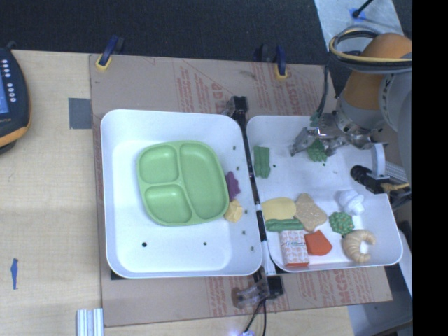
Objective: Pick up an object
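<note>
A small green object [318,152] is lying near the right bin's [280,128] far edge, with the jaws [316,144] closing around it (apparently grasping it for lifting); other food toys are crowding the near edge.

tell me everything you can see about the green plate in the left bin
The green plate is a light green, rounded-square tray that looks like matte plastic, split by raised ridges into three sections: two smaller ones on its left side and one long one on its right. All three sections hold nothing. It lies flat, right side up and turned slightly askew, around the middle of the left bin. A small purple piece and a yellow piece sit against its right edge.
</note>
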Available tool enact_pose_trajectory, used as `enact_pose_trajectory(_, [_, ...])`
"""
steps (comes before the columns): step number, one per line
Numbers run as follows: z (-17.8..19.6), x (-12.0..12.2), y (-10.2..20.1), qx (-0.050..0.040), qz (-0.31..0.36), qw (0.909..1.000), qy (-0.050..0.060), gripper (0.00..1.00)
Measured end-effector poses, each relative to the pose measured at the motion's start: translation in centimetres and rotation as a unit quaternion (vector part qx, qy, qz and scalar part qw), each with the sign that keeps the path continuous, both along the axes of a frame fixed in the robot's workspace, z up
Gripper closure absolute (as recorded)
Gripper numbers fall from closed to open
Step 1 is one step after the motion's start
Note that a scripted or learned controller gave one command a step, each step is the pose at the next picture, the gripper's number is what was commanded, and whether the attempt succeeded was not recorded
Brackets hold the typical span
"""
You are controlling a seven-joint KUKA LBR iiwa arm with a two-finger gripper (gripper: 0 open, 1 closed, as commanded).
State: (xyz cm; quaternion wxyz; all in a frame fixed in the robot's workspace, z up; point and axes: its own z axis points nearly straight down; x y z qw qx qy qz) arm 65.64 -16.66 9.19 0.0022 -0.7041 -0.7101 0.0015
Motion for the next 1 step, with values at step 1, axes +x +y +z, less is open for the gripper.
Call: enact_pose_trajectory(1, [1.68,0.01,-3.82,-0.0018,-0.004,1.0000,-0.003,0.00])
